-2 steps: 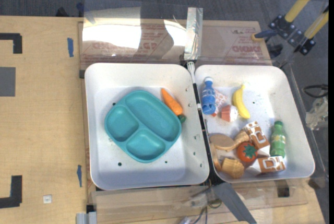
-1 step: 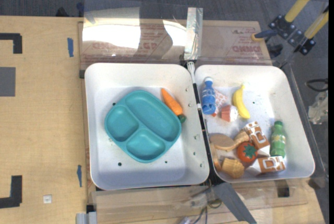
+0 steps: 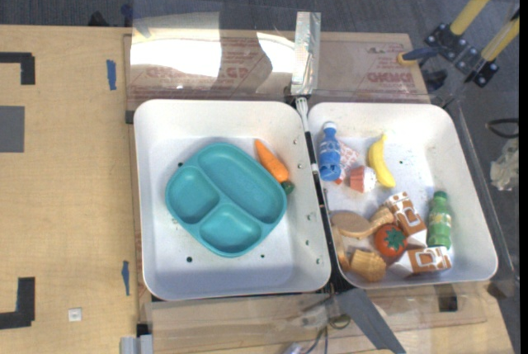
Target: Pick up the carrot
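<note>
The orange carrot (image 3: 272, 162) with a green stem end lies in the left bin (image 3: 157, 129), against the upper right rim of a teal divided plate (image 3: 224, 197). It points from upper left to lower right, close to the wall between the two bins.
The right bin (image 3: 429, 129) holds a blue bottle (image 3: 329, 153), a banana (image 3: 379, 161), a small red-and-white item (image 3: 357, 178), a tomato (image 3: 390, 239), a green bottle (image 3: 439, 219), bread pieces (image 3: 359, 227) and small cartons (image 3: 408, 212). Yellow clamps (image 3: 462, 47) stand at the upper right.
</note>
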